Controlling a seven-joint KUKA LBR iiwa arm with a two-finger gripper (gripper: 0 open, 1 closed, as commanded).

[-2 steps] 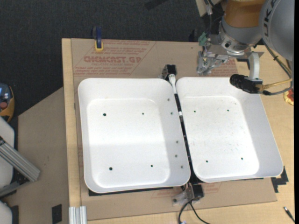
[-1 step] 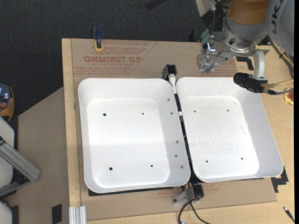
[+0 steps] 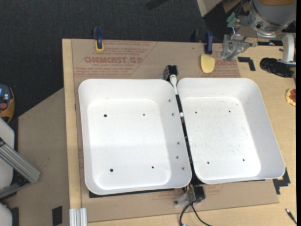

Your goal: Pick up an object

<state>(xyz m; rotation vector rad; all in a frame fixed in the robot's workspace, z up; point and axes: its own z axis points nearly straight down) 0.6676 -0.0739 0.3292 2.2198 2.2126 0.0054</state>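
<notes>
A small pale yellow object point(image 3: 207, 63) lies on the cardboard bench top just beyond the far rim of the right bin point(image 3: 263, 102). My gripper point(image 3: 229, 51) hangs at the top right, above the bench behind that bin. It is a little to the right of the yellow object and apart from it. Nothing shows held in the gripper. The left bin point(image 3: 84, 107) sits beside the right one, and both show their white floors with small dark dots.
Blue clamps point(image 3: 98, 34) point(image 3: 208, 41) stand on the bench's far edge. A small red and yellow thing point(image 3: 290, 96) lies on the bench right of the right bin. A black hinge strip point(image 3: 181, 121) runs between the bins.
</notes>
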